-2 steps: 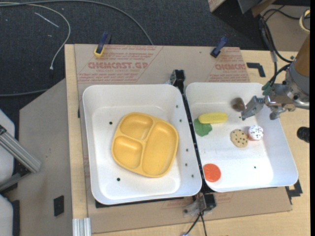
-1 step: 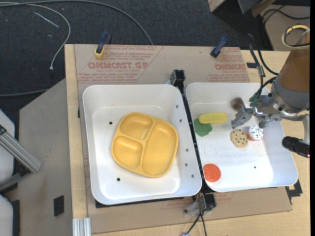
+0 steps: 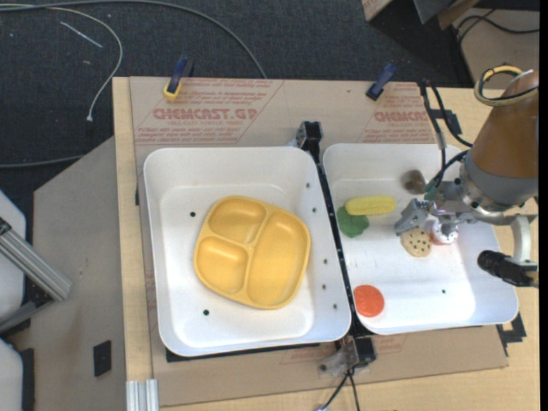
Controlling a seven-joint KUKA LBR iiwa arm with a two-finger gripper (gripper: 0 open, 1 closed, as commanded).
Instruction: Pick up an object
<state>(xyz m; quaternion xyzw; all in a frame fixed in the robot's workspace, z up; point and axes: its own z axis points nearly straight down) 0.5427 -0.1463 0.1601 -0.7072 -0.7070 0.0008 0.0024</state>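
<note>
Tool (image 3: 421, 222) over cookie (image 3: 417, 245), R bin (image 3: 402, 315).

The flat brown cardboard sheet (image 3: 257, 110) under the bins bears red print, upside down, reading roughly "CHEMCAST GP" at the left; the matching red print at the right is too broken to read.

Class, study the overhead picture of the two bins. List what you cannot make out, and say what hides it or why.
- Gripper: whether it is open or shut, too small and cluttered.
- Tan speckled item: what it is, too small; gripped or merely lying under the gripper, unclear.
- Red-and-white object: mostly hidden behind the gripper.
- Brown object: too small and blurred to identify.
- Arm: cut off by the right edge.
</note>
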